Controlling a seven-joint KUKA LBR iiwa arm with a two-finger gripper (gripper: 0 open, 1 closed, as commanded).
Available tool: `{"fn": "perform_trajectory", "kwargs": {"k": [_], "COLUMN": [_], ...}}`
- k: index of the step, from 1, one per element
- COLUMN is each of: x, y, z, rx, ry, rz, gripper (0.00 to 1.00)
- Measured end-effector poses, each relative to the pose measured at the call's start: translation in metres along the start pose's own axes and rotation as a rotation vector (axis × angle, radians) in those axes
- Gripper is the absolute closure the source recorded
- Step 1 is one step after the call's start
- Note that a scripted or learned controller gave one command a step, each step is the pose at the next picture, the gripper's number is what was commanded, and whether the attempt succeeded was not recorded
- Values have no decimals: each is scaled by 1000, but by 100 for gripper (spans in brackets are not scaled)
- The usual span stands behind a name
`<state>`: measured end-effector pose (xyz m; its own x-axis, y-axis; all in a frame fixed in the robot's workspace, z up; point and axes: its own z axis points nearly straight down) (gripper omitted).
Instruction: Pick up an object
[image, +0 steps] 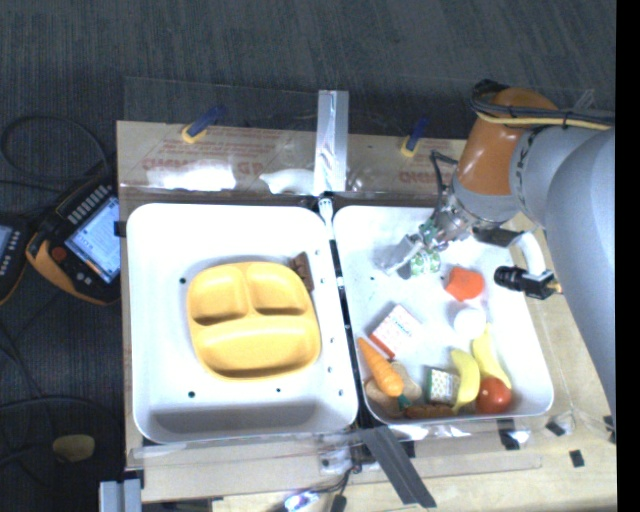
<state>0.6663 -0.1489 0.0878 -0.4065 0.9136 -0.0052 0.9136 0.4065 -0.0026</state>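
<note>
Nearest me, I see 2 toy bananas (470, 368), a tomato (492, 396) and a carrot (381, 369) piled at the front of the right bin (350, 300). Farther back, my gripper (408, 255) hangs low over that bin's floor. I see nothing between its fingers. So nothing is picked up yet; the grab is left.

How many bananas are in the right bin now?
2: the bananas lie side by side near the front right corner, beside the tomato. The pile may hide more.
</note>
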Motion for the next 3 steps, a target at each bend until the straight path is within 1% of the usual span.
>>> {"fn": "perform_trajectory", "kwargs": {"k": [1,2,3], "x": [0,28,79], "y": [0,-16,28], "z": [-8,-2,-95], "rx": [0,-10,-1], "ry": [-1,-5,6], "rz": [0,-231,-180], "gripper": [100,100,100]}}
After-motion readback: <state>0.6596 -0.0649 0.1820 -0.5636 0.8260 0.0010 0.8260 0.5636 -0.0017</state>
